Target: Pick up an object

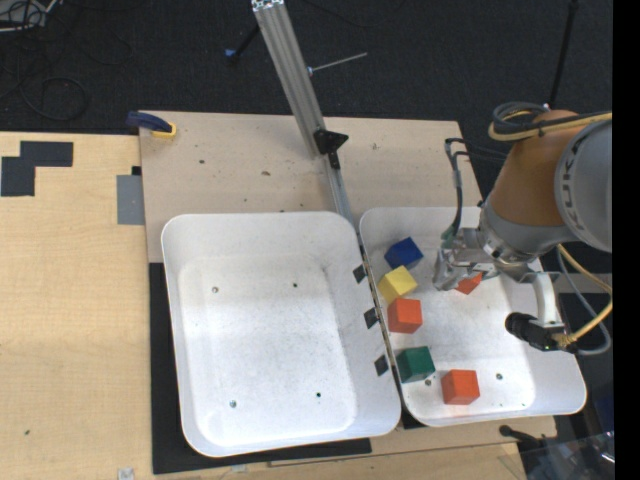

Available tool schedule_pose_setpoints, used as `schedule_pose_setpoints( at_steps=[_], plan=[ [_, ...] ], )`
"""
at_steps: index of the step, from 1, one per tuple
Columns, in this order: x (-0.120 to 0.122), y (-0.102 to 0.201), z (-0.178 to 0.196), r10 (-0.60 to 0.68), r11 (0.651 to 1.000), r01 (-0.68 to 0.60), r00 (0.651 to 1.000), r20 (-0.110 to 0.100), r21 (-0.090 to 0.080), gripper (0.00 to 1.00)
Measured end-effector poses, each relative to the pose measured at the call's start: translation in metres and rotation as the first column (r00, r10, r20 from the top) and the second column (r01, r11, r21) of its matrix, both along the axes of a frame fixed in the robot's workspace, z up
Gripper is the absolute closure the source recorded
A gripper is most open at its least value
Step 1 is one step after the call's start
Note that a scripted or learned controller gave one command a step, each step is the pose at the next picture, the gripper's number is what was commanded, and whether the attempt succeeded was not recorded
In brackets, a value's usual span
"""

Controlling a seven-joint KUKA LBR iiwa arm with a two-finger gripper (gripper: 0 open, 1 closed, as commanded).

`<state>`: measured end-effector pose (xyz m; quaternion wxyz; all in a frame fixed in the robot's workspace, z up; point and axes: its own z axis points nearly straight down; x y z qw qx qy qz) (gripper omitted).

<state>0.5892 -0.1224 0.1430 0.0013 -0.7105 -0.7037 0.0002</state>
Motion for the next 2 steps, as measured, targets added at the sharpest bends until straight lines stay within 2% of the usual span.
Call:
schedule_pose_setpoints(
  at_steps=[2],
  plan=[
    [0.004,-0.006,0.087,0.01,1.0,-0.01,1.0,0.005,-0.002,1.0]
  ],
)
